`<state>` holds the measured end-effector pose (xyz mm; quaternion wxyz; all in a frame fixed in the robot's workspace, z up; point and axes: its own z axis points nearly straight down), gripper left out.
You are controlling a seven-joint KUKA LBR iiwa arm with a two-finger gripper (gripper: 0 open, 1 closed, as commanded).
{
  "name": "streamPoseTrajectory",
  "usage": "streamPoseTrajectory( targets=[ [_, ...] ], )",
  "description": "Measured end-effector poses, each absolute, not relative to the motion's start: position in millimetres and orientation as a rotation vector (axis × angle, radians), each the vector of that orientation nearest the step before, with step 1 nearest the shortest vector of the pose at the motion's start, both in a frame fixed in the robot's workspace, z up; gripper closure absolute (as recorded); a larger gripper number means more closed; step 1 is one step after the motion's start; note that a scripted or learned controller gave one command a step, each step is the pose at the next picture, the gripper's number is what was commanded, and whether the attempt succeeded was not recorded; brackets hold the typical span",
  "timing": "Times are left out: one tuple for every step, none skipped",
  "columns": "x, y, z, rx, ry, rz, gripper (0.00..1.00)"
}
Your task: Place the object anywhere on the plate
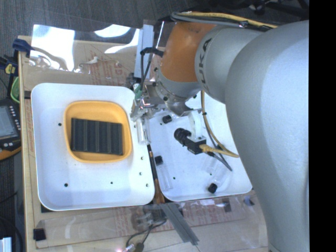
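— On the plate, what lies there?

— One dark grey ribbed rectangular block (100, 137), lying flat with its ridges running up and down the view. It sits wholly inside the yellow rounded-square plate (97, 107), and the plate's rim shows all round it.

— And the plate itself?

— One plate, in the upper middle of the shallow white left bin (89, 193), clear of all four walls.

— Where is the gripper?

— The gripper (142, 134) hangs at the seam between the two bins, over the left edge of the shallow white right bin (184, 189). It is near the plate's right side and apart from the block. I cannot tell whether it is spread or pressed together, because the wrist above covers too much of it.

— How many of everything else?

— Two bins, side by side. In the right one I count three small black pieces (167, 118). That first one is at the top, near the gripper. A second piece (158, 160) lies lower down by the left wall. A third piece (212, 188) lies towards the bottom right corner. All three are well apart from each other. One grey arm (252, 88), with its orange band (181, 51), reaches in from the right and covers much of the right bin.
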<state>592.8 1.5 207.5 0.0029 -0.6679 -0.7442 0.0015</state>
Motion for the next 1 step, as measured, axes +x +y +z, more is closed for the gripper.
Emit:
streamPoseTrajectory(
  targets=[
    [592.8, 1.4, 207.6, -2.094, -2.334, 0.005, 0.0]
  ],
)
